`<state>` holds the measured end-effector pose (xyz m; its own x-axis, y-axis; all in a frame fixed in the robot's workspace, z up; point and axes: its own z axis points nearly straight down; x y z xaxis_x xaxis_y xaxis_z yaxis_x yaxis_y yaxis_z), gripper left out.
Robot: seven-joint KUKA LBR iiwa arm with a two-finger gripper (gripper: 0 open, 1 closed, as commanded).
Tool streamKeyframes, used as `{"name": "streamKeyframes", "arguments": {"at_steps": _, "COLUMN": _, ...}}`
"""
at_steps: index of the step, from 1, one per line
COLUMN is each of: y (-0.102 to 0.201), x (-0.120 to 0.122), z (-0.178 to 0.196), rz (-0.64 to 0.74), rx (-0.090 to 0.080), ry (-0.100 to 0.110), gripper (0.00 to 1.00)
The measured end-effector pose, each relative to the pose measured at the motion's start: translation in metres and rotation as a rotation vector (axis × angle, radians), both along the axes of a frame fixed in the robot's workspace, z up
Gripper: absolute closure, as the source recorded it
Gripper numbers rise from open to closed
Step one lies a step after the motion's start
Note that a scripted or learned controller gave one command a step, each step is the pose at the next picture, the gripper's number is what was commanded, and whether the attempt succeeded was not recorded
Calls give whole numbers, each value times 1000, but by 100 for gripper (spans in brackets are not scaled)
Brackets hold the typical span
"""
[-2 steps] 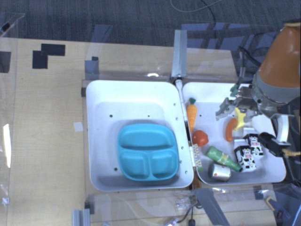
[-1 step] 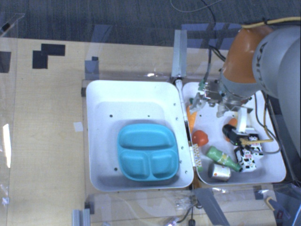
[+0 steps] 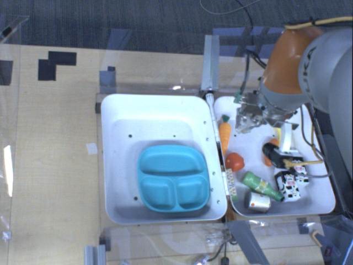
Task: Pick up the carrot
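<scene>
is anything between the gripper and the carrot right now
Nothing visible stands between them. The gripper is just right of the carrot, which lies along the right bin's left wall. The red tomato sits just below the carrot's tip, off that path.

Even, bright overhead light falls on the pale wooden tabletop (image 3: 55,148), with no harsh hotspots. The two shallow white plastic bins (image 3: 160,106) look slightly washed out, and a soft grey shadow sits along the left bin's inner walls. The sectioned blue plastic tray (image 3: 174,176) casts a faint shadow. Focus is moderate; fine detail is soft, and the grey-and-orange robot arm (image 3: 309,54) looks slightly blurred.
</scene>
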<state>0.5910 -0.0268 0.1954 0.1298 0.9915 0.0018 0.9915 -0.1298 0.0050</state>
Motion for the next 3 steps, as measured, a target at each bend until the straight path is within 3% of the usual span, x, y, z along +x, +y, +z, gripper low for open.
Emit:
{"name": "streamKeyframes", "arguments": {"at_steps": 1, "y": 37, "x": -10, "z": -11, "rz": -410, "rx": 1, "ry": 3, "gripper": 100}}
{"name": "streamKeyframes", "arguments": {"at_steps": 2, "y": 25, "x": 67, "z": 19, "rz": -664, "rx": 2, "ry": 1, "gripper": 100}}
{"name": "streamKeyframes", "arguments": {"at_steps": 3, "y": 44, "x": 13, "z": 54, "rz": -474, "rx": 1, "ry": 3, "gripper": 100}}
